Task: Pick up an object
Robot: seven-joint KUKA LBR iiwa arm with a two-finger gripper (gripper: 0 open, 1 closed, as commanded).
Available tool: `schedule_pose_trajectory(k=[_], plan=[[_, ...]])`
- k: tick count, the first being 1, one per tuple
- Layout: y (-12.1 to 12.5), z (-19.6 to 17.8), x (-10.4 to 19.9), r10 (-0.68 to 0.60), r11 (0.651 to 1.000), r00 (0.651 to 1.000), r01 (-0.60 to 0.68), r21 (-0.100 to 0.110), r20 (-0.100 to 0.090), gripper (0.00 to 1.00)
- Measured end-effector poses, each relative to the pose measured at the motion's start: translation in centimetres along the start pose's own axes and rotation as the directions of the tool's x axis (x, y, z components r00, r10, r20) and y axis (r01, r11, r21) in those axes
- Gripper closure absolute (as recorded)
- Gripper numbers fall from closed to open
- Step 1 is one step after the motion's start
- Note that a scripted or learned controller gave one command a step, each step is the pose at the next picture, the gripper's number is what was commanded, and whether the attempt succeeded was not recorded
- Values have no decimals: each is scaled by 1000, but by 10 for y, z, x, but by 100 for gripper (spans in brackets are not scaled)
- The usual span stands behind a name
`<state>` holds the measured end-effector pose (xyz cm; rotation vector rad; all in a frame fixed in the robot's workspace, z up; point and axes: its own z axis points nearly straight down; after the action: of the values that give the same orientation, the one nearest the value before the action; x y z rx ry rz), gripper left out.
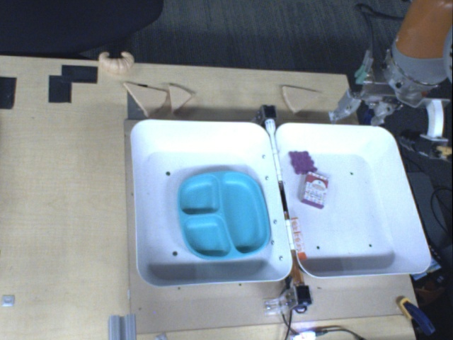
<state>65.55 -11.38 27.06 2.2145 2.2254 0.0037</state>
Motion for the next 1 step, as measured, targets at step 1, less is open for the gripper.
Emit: schedule_pose_trajectory(k=[1], plan=[[-2,168,-19,3,1000,1000,-3,5,-1,0]])
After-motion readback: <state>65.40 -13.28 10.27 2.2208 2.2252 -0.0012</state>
